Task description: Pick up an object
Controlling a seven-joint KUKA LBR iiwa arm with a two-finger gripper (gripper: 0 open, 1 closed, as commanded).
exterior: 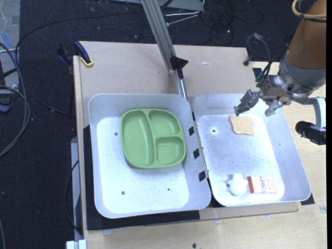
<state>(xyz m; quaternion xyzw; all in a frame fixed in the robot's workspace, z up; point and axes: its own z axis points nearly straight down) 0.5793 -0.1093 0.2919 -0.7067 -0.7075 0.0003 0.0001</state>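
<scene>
Hand (258, 104) hangs with fingers spread and nothing between them. The bread slice (242, 125) lies in the right bin (290, 160), just below and left of the hand.

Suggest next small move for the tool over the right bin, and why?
Probably lower the tool a little, toward the view's bottom left, onto the toast-like piece. Its fingers look spread and hold nothing, and that piece lies just below them in the right bin, nearer than the white lump and small carton at the near edge.
</scene>
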